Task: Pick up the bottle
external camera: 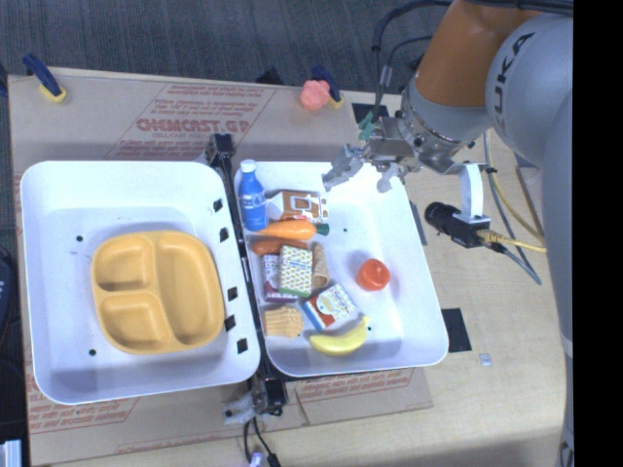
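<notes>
A small clear bottle [252, 198] with a blue cap and blue label lies at the back left corner of the right bin [414, 261], against the divider between the bins. My gripper [364, 174] hangs over the back edge of that bin, to the right of the bottle and well apart from it. Its two grey fingers [340, 170] are spread open with nothing between them.
The right bin also holds a carrot [285, 231], snack packets [295, 269], a cracker [280, 322], a banana [339, 340] and an orange-red ball [372, 274]. The left bin [58, 202] holds a yellow divided plate [156, 289]. A pink object [315, 94] sits on the cardboard behind.
</notes>
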Motion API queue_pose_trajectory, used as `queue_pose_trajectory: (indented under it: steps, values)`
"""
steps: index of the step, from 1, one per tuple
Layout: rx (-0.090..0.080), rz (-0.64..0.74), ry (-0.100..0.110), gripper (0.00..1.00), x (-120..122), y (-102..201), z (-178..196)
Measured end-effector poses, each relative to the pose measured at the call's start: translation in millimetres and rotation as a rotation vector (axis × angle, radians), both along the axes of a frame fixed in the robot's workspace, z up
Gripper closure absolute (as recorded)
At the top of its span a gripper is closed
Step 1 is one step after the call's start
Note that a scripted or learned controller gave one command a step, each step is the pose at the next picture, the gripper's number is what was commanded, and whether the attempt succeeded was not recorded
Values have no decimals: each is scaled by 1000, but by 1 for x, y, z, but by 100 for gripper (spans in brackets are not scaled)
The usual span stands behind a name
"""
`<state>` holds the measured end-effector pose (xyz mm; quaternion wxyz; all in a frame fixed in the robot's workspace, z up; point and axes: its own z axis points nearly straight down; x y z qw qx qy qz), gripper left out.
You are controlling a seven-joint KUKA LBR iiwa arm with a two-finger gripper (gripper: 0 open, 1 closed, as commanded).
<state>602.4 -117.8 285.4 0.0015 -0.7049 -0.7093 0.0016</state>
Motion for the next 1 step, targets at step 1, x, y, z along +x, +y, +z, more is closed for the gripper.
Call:
queue_pose_trajectory:
  steps: [1]
  values:
    - [0,5,3,100,0,1,10]
